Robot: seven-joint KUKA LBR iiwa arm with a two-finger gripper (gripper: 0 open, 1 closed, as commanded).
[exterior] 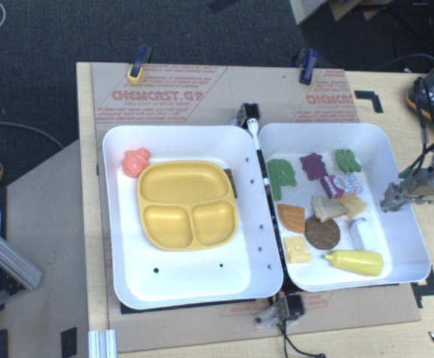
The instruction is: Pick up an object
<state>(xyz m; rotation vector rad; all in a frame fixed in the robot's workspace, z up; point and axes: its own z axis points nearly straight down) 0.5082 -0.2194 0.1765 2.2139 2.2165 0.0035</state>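
The right bin [396,151] holds several toy foods: a green leaf [281,174], purple grapes [313,165], a small green piece [347,159], a pink wrapper [343,185], an orange toast slice [292,217], a brown cookie [322,234], a yellow cheese cube [297,250] and a yellow mustard bottle [355,261]. My gripper [396,198] hovers over the right rim of this bin, to the right of the objects and apart from them. Nothing shows in its grasp.
The left bin [120,222] carries a yellow divided plate [187,203] and a pink toy [135,162] at its back left. Clamps [136,64] hold the cardboard at the back. Cables and a yellow-black device [433,95] lie at the far right.
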